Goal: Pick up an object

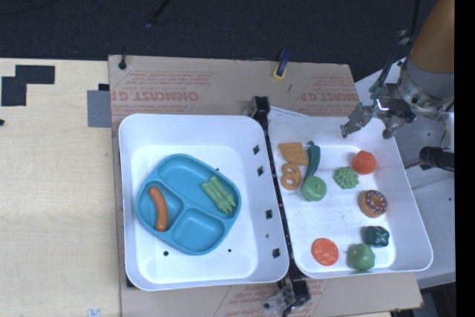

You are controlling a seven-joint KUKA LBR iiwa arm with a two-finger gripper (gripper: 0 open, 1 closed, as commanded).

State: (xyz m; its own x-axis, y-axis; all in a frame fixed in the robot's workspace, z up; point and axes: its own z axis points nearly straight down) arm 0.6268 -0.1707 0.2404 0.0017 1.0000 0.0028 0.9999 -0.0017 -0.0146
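The gripper [369, 121] hangs with its two fingers spread apart and nothing between them, above the far rim of the right bin [415, 234], where the pickable toy foods lie; the nearest, a red tomato [364, 162], looks light, hard, smooth and round, so it may slip, and I judge it is best pinched across its widest middle. That bin holds nine pieces: a waffle [294, 153], a pretzel [290, 176], a dark green pepper [312, 157], a green apple [314, 188], a broccoli floret [345, 177], the tomato, a donut [372, 203], an orange slice [324, 252] and two green pieces [369, 247] at the near corner. The left bin [141, 137] bears one blue tray [189, 230] with one sausage [159, 208] and one bunch of green beans [220, 193]
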